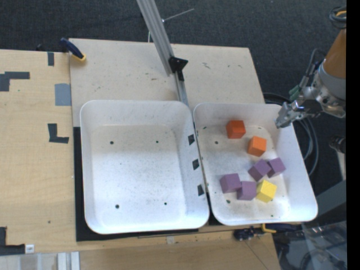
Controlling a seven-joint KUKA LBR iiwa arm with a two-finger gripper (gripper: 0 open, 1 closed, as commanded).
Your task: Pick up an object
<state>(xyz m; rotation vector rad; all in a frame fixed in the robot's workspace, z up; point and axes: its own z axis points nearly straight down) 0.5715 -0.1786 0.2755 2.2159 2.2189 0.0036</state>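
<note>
Two shallow white bins side by side on the tabletop (124, 66): left bin (90, 167), right bin (298, 167).

Nearest, at 5 o'clock of the right bin: yellow cube (266, 190), tilted, touching a purple cube (247, 190) at its 9 o'clock. Second purple cube (229, 182) just beside that one, toward 10 o'clock. Two more purple cubes, (260, 170) and (276, 166), touching each other, just beyond the yellow cube at 12 o'clock.

Farther in, near bin centre: orange cube (257, 145). At its 10 o'clock, apart from it, red-orange cube (235, 129).

At 2 o'clock of the right bin, over the far right rim: gripper (284, 118), carried by the grey arm (332, 89) with orange band. Nothing seen between the jaws; jaw state cannot be told. All cubes resting on the bin floor, well apart from the gripper.

Farthest: grey metal rail (154, 24) slanting from 12 o'clock down to the gap between the bins; blue-and-yellow tool (73, 49) at 10 o'clock on the tabletop.
</note>
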